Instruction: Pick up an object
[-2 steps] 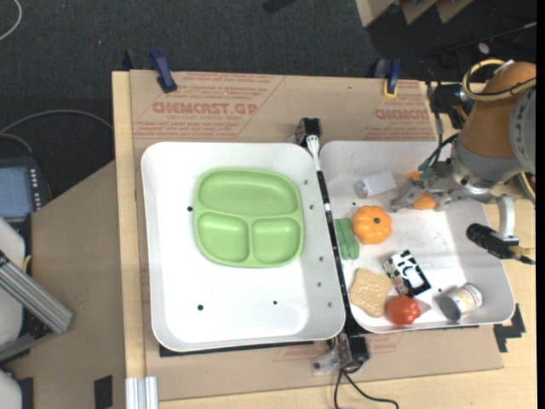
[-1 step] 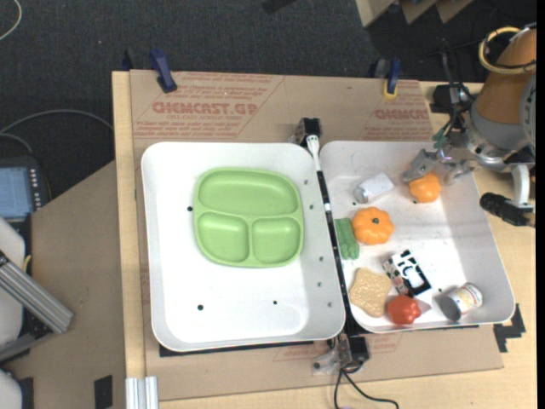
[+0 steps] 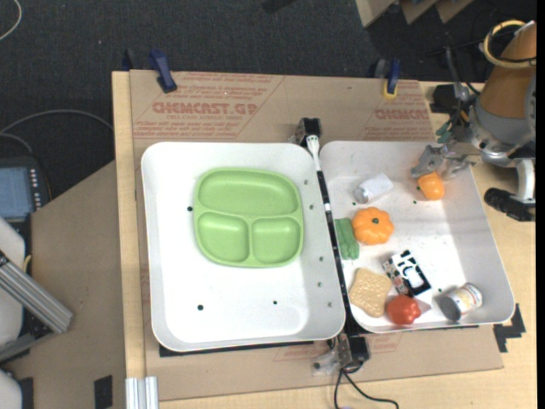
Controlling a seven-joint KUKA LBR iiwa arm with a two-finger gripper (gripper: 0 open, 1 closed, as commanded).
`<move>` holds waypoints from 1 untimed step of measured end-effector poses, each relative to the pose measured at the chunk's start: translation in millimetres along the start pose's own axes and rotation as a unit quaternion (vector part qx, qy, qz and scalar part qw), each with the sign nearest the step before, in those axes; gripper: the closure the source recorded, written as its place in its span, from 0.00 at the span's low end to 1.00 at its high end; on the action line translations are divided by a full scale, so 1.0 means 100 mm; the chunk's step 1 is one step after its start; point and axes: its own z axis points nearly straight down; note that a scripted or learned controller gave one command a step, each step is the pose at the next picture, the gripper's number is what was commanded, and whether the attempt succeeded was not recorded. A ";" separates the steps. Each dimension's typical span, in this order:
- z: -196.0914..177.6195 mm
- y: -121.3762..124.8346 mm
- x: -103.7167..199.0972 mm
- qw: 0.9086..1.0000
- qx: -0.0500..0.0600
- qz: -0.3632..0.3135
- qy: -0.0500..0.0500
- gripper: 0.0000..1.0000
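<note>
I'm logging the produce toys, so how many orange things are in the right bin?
2. The pumpkin sits mid-bin, beside the green piece. The small orange ball lies near the far right corner, just under the pincer. None looks hidden.

We see a bench (image 3: 213, 100) topped with a brown cardboard sheet printed in red lettering. Directly on it sit two shallow white bins side by side: the left bin (image 3: 170, 271) and the right bin (image 3: 485, 254), their inner edges touching. Blue clamps (image 3: 162, 71) grip the sheet's far edge.
</note>
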 end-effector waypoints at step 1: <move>0.28 0.09 0.83 1.000 0.002 -0.001 0.000 1.00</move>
